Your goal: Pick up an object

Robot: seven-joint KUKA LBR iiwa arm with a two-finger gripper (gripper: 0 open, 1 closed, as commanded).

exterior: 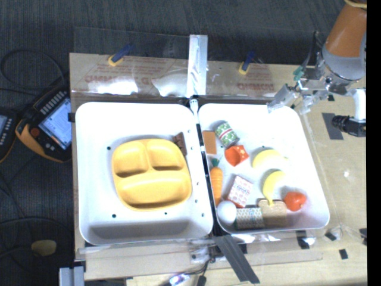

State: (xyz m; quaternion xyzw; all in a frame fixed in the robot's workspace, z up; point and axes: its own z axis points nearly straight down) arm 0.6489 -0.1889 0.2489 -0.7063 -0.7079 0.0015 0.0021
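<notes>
The right bin (309,159) holds several small objects. Among them are a green striped can (226,133), a red piece (237,154), a yellow lemon (266,157), a banana (272,183), a red tomato (295,201), a carrot (216,180), a white egg (226,210) and a patterned box (240,190). My gripper (291,102) hangs over the bin's far right corner, above the rim and apart from all of them. Its fingers are open with nothing between them.
The left bin (95,219) carries a yellow divided plate (152,173) and a small brown piece (179,142) by the dividing wall. A brown roll (250,217) and a tan block (274,212) lie along the right bin's near wall. A pendant (50,124) lies off the bench at left.
</notes>
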